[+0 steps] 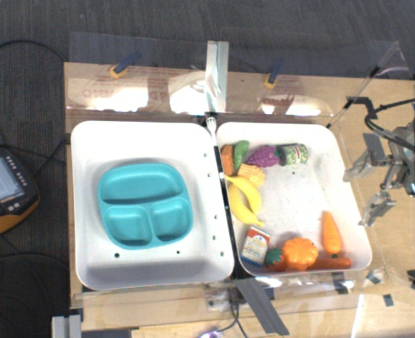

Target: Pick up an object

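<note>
Nearest the lens, along the right bin's (341, 162) front wall, sit a small carton (255, 246), an orange pumpkin (299, 252) and a carrot (330, 232). Beside its left wall lies a banana (244, 198); at the back are a corn cob (251, 174), a purple bunch (263, 156) and a can (292, 153). A teal divided plate (146, 203) fills the left bin (87, 146). Beyond the right bin's right rim, the gripper (383, 182) hangs with nothing between its fingers; whether it is wide or narrow cannot be told.
</note>
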You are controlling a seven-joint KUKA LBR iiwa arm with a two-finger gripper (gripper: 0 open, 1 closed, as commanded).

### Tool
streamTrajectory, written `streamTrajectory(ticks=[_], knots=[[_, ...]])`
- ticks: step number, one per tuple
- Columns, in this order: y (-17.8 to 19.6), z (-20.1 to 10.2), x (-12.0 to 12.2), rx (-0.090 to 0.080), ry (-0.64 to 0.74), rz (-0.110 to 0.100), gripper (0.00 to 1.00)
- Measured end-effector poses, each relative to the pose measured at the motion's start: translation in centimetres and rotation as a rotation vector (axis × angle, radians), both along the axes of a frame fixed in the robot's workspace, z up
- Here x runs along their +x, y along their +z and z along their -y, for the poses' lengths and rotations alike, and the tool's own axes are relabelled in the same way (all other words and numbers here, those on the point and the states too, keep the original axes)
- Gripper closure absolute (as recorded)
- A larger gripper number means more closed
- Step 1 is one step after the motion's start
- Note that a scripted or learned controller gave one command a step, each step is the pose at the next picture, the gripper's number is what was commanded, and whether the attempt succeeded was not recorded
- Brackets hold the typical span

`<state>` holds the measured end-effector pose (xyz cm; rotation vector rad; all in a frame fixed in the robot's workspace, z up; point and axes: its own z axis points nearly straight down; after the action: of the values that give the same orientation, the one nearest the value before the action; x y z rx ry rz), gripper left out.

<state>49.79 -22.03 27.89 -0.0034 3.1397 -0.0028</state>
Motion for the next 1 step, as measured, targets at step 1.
streamTrajectory(ticks=[1], knots=[[-11.24, 0.17, 0.49, 0.001, 0.371, -0.003, 0.0]])
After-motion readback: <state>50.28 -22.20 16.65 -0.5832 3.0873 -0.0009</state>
